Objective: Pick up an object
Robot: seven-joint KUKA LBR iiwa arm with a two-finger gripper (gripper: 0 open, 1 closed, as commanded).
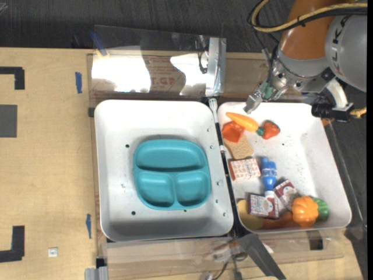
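Hovering over the far rim of the right bin [326, 150], the gripper [254, 102] carries nothing; whether it is open cannot be told. The carrot [242, 121] lies just below it toward the camera, long axis running left-right across the bin.

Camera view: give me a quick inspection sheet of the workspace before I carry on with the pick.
Surface: bench with two white bins, left bin and right bin.
Job's things: right bin holds a carrot, a small pumpkin, a blue bottle, small cartons and other toy food.
Clutter: teal divided tray in left bin.
End effector: over the right bin's far rim, nothing seen held.
Cables: yellow and black loops on the arm.
Surroundings: blue tape marks, clear panel behind bins.
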